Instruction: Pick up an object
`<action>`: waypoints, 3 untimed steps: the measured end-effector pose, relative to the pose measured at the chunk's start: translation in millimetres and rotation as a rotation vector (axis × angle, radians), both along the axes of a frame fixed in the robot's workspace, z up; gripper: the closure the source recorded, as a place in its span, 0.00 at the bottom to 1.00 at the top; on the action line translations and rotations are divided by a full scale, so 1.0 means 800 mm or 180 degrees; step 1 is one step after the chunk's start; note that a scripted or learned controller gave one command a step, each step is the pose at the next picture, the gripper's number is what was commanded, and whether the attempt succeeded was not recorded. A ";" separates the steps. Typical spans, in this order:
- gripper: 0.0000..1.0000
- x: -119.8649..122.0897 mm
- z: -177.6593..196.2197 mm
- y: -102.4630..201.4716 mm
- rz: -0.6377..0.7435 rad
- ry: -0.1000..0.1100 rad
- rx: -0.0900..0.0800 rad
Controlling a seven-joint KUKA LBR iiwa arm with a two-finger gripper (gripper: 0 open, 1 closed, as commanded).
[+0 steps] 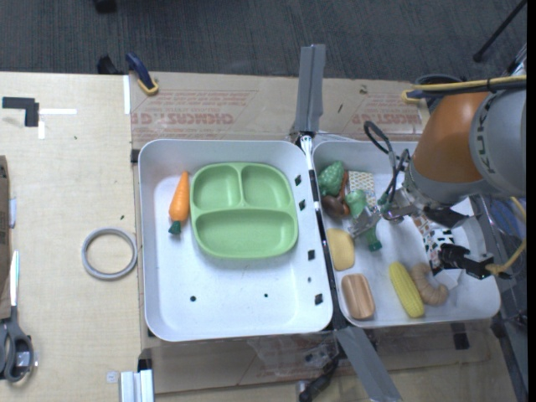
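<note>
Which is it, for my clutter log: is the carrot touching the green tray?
Touching. The camera view shows the carrot lying against the left rim of the green tray, with no white bin floor between them.

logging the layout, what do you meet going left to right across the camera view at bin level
scissors → tape ring → carrot → green divided plate → hot dog → corn cob

The left white bin (159, 249) lies open below the green divided plastic plate (244, 209), while the right white bin (469, 310) seems crowded: yellow toy corn (407, 289), hot-dog bun (358, 296), grey arm (477, 141) overhead.
</note>
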State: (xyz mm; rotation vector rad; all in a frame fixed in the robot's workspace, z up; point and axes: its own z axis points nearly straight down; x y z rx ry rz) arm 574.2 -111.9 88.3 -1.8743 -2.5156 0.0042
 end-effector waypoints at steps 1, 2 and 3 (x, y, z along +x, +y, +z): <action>1.00 -0.001 0.007 -0.002 -0.0014 0.0016 0.0002; 1.00 0.074 0.124 0.068 -0.0832 0.0003 -0.0013; 1.00 0.075 0.131 0.068 -0.0823 0.0021 -0.0023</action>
